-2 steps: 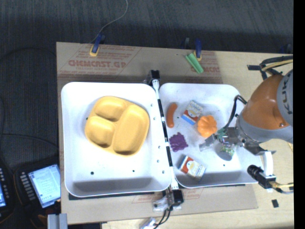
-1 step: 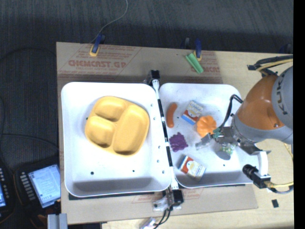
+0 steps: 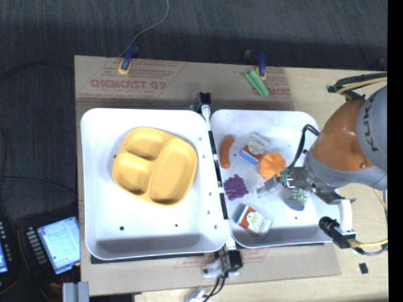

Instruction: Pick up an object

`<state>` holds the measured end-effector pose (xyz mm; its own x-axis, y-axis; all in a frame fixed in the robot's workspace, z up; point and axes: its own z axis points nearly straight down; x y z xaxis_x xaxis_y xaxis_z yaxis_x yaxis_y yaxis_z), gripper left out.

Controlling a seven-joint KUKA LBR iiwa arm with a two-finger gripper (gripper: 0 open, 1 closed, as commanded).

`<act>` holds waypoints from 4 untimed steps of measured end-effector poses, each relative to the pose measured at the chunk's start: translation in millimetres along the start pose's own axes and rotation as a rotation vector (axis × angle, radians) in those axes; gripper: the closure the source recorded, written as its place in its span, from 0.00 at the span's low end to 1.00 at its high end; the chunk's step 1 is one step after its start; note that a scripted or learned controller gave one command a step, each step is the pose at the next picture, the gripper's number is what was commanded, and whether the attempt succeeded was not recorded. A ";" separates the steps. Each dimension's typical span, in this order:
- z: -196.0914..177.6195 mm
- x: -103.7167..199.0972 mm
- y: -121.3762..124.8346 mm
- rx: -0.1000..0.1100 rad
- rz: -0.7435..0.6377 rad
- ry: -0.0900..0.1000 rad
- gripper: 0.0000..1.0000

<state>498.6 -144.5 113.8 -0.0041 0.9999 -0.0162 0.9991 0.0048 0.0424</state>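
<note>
My gripper [image 3: 281,184] hangs low over the right bin [image 3: 296,119], its grey fingers pointing left from the orange-banded wrist. Just above its tip lies an orange rounded piece [image 3: 272,164]. A purple grape bunch [image 3: 235,186] sits to the left of the gripper. An orange carrot-like piece [image 3: 225,151] lies by the bin's left wall. A small white and blue packet [image 3: 254,147] rests at the upper middle. A white and orange carton [image 3: 254,219] lies near the front wall. A greenish item [image 3: 298,198] is partly hidden under the wrist.
The left bin [image 3: 94,168] holds a large yellow bread-like lump [image 3: 155,164]. A green clip [image 3: 257,82] and a blue clip [image 3: 128,59] sit on the cardboard behind the bins. A tablet [image 3: 55,243] lies at the lower left, off the bench.
</note>
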 end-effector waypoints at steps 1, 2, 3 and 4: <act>13.8 9.7 -12.9 0.042 0.005 0.015 0.00; 4.4 10.0 -12.0 0.042 0.005 0.016 1.00; 4.5 10.0 -12.1 0.042 0.005 0.016 0.00; 24.6 47.7 -13.4 0.035 0.008 0.010 0.00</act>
<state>486.1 -97.3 87.9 0.0032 1.0000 -0.0061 1.0000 -0.0032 0.0076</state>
